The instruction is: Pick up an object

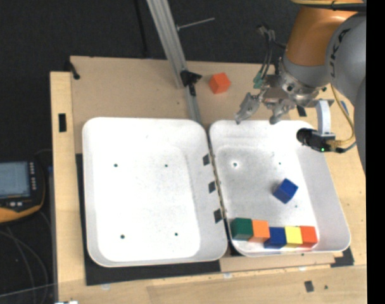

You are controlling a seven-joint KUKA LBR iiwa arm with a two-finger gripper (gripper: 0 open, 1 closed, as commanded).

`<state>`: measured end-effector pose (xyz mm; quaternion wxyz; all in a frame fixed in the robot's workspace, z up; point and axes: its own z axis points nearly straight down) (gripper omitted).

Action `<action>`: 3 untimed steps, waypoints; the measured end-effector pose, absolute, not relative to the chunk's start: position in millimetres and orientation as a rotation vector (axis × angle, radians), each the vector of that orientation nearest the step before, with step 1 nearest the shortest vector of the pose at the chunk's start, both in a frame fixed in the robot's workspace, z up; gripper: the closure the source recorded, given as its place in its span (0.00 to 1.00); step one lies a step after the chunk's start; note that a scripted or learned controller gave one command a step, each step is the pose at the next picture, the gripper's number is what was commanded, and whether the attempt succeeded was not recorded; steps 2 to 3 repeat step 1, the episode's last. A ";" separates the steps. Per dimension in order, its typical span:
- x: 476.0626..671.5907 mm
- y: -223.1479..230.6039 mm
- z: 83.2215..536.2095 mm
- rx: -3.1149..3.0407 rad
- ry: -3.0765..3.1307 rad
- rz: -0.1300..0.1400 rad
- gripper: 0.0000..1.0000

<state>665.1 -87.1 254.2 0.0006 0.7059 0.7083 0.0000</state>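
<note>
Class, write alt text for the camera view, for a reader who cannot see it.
A grey and orange arm holds its open gripper over the far edge of the right bin, grasping nothing. That bin holds a lone blue cube and a near-edge row of five cubes; an orange cube sits on the bench behind the bins.

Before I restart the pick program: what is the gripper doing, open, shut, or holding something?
Gripper: open, fingers spread, holding nothing, above the far edge of the right bin.
</note>
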 end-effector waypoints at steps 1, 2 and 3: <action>678.2 -172.2 124.1 2.227 2.219 -0.009 0.00; 678.2 -172.2 124.1 2.227 2.219 -0.009 0.00; 678.2 -172.2 124.1 2.227 2.219 -0.009 0.00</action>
